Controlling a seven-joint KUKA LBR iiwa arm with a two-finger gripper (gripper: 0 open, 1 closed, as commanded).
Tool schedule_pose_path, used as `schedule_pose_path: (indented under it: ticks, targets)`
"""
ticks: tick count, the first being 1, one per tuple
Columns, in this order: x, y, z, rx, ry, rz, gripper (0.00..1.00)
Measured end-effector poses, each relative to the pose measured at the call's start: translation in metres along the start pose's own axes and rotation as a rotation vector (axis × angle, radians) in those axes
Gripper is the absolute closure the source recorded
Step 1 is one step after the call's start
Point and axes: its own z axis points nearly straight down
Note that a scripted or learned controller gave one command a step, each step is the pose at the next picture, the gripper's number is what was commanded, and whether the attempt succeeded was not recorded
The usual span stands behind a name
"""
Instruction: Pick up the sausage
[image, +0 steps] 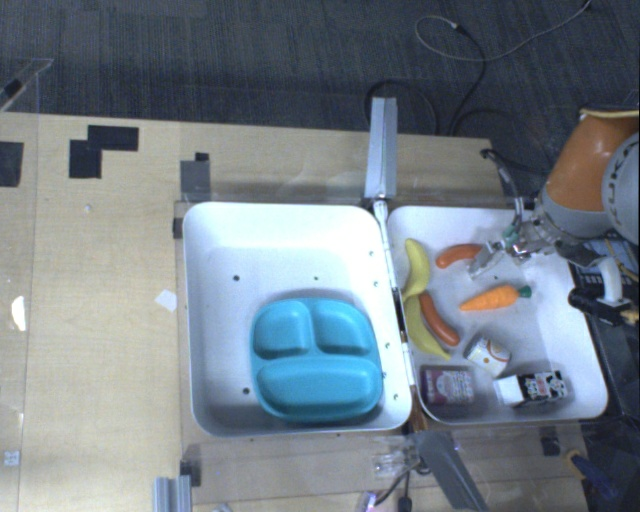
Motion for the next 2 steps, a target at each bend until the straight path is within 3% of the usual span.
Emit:
schedule_pose_path:
  ticks: [1,2]
  targets:
    - [0.018,0.030,0.000,0.009,-0.001,-0.097,0.00]
    - [0.018,0.034,-0.013,-0.003,-0.006,-0.100,1.00]
